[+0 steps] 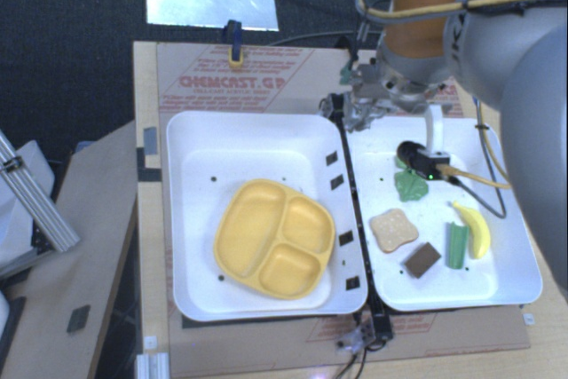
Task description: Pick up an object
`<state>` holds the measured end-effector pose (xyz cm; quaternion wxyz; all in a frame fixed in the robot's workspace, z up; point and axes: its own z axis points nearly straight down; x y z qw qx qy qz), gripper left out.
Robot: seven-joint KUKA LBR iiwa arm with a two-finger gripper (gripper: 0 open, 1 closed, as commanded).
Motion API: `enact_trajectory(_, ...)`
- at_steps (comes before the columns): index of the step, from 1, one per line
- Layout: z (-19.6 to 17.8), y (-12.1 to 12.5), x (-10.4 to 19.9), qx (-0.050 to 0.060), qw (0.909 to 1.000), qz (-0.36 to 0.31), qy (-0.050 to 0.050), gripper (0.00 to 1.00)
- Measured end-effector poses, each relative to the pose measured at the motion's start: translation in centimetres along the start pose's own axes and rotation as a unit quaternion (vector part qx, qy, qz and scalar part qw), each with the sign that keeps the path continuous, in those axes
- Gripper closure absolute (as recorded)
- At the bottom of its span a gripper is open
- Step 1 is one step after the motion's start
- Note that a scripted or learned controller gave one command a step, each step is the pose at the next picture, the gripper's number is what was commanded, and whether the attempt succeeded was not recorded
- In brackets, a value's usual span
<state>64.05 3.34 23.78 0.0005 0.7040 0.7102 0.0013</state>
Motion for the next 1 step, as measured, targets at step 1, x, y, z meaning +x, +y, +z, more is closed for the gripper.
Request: enact_trajectory(1, 0.13, -0.75, 6.16, 0.001, 1.0000, 0.000, 0.000, 1.00)
